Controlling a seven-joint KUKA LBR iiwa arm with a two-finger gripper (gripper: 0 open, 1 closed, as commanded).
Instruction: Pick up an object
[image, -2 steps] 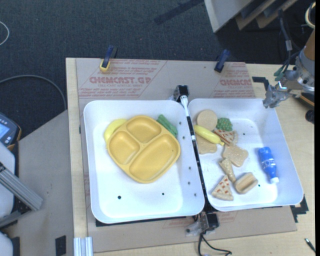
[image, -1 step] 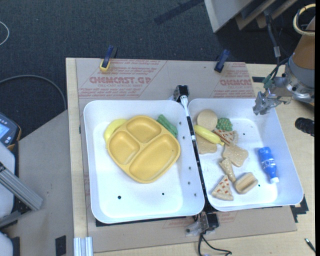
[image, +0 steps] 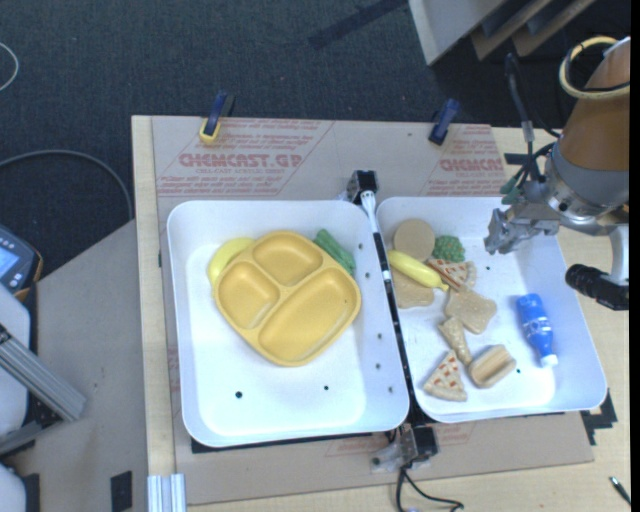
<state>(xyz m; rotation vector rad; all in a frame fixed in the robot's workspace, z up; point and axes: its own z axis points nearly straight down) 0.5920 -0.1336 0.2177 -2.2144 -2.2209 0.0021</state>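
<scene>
You see the end effector (image: 503, 237) hovering over the upper right part of the right bin (image: 575, 375), and you cannot tell whether it is apart or together. Nothing shows clamped in it. Below it in that bin lie a blue bottle (image: 535, 327), a banana (image: 415, 269), a green broccoli piece (image: 448, 247), a round cookie (image: 413, 238), bread pieces (image: 473, 312) and a pizza slice (image: 447, 380). In the left bin (image: 200, 400) on the desk (image: 150, 300) you have a yellow divided plate (image: 288, 297), with a green piece (image: 334, 250) touching its upper right edge.
</scene>
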